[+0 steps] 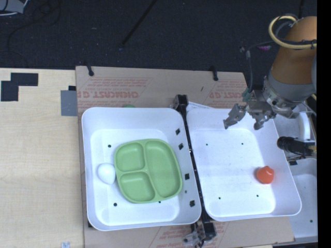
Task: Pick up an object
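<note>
While hanging over the far edge of the right-hand bin [232,185], gripper [246,119] released: two dark fingers [232,117] spread apart, pointing down and leftward, nothing between them. Above it, grey wrist and orange band of the arm [292,61], entering from the right side of the view.

Below the gripper, bare white floor of that bin. Nearer the front edge and toward the right wall, well apart from the fingers: a small orange-red object [265,174], the lone item in this bin and the closest thing to grasp. Roundish and squat, with no clear long axis, so probably no need to turn the wrist to suit it. Resting free on the floor, near the right wall but not touching it.

Key relation for the coming move: from the gripper, toward the viewer and a little to the right, then down. Likely a short travel across the same bin, followed by a straight descent with the fingers kept wide. Possible trouble: little room between object and right wall for the outer finger, and a rounded thing apt to roll or slip away when nudged.

Farther out, across the black divider, the left-hand bin [95,138]: a green three-compartment plate [147,170] lying flat in the middle, a small white ball [106,173] just beside its left edge, apparently touching. Both much farther from the gripper than the orange-red object. Under both bins, brown cardboard [155,89] on a pale wooden bench [36,154].
</note>
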Robot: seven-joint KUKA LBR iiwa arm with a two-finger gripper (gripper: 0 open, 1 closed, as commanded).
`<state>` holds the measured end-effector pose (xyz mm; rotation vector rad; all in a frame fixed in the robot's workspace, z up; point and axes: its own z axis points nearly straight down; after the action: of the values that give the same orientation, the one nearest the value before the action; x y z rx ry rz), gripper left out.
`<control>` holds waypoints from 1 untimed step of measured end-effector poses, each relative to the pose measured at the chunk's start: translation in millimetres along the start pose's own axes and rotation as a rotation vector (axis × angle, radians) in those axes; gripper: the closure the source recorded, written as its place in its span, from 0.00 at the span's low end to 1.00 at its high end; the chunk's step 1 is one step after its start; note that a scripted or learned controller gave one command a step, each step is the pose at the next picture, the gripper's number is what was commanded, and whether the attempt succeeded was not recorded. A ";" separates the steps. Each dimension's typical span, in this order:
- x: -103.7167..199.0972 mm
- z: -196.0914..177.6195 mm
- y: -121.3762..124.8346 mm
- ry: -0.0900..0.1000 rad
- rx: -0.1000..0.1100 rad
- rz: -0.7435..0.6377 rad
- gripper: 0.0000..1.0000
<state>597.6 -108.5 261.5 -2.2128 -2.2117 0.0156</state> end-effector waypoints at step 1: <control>0.0 -7.6 1.8 -0.001 -0.013 -0.002 0.00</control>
<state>599.6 -108.5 269.0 -2.2180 -2.2206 0.0029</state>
